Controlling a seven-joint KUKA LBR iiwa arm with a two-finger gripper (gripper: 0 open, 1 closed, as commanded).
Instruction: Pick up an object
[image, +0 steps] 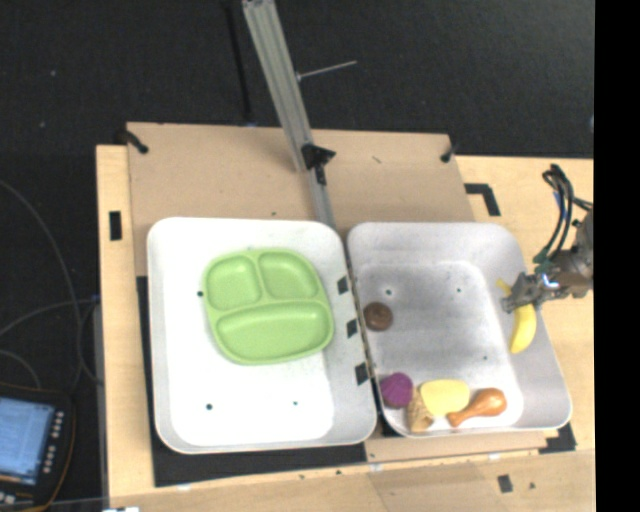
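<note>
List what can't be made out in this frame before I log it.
- Gripper: too small and blurred in the camera view to tell whether it grips the banana below it.
- Arm: cut off by the right edge beyond the wrist.
- Pale item beside the yellow piece: partly covered, identity unclear.

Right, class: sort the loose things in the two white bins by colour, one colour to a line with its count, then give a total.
Green: 1, the divided plate
Yellow: 2, the banana and the yellow lump
Purple: 1, the purple piece
Brown: 1, the round brown piece
Orange-brown: 1, the drumstick shape
Total: 6
</note>
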